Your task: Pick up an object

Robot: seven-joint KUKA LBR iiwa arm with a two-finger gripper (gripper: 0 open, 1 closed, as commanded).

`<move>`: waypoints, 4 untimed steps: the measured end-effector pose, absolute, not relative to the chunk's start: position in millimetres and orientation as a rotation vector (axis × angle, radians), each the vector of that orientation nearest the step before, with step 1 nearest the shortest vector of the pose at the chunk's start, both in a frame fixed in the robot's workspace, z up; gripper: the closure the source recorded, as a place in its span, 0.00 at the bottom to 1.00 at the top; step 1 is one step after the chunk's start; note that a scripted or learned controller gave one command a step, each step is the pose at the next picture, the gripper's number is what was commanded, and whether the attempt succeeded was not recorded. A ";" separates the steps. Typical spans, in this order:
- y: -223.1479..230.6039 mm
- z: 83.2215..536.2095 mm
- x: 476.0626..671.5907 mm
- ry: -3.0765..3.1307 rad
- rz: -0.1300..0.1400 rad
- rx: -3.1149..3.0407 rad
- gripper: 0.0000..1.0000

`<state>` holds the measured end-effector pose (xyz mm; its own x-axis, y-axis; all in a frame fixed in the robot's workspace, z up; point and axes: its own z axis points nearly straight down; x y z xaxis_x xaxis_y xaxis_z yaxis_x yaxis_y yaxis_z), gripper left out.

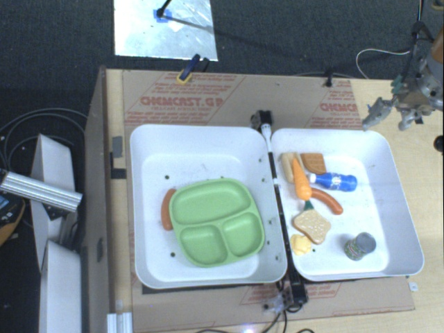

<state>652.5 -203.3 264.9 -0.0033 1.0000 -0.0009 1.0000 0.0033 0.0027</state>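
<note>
My two-finger gripper (394, 114) is up at the far right, above the brown cardboard bench (229, 96) and just past the far right corner of the right white plastic bin (399, 207). Its two grey fingers (377, 111) are spread apart and there is nothing between them. The things I could pick up all lie in the right bin. An orange toy carrot (301, 178) sits near the far left side, next to a pale stick-shaped piece (286, 166) and a brown toy cracker (313, 162). A blue and white toy bottle (334, 181) lies on its side just right of the carrot. A red toy sausage (327, 200) lies below the bottle. Nearer to the front are a tan slice of toy bread (311, 225), a small yellow chunk (300, 243) and a grey round can (359, 246). In the left white plastic bin (149, 186) there is a green plate with three parts (216, 222), and a second red toy sausage (167, 209) lies beside the plate's left edge.
</note>
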 end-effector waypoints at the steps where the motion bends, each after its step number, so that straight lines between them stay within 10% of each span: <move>1: -162.5 140.5 651.4 2.228 0.000 2.217 0.00; 2: -106.7 84.2 654.4 2.227 0.002 2.216 0.00; 3: -93.9 84.6 591.4 2.220 -0.001 2.220 0.00; 4: -108.7 85.0 637.4 2.224 0.002 2.215 0.00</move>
